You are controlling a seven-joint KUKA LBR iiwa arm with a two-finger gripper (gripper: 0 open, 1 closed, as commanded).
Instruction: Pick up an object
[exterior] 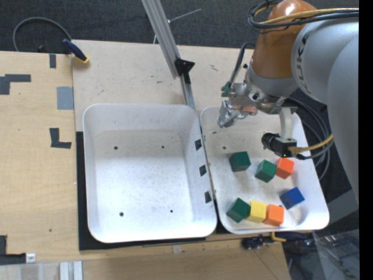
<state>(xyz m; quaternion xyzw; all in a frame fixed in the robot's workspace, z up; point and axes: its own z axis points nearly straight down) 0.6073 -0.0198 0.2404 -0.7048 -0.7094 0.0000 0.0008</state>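
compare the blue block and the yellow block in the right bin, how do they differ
The blue block sits alone near the bin's right wall; the yellow block is wedged in a row, touching a green block and an orange block. Blue is turned at an angle; yellow sits squarer to the row. Both are small cubes of similar size.

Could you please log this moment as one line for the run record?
hand: over right bin far end, nothing seen held | blocks: seven in right bin, nearest green block | left bin: no blocks
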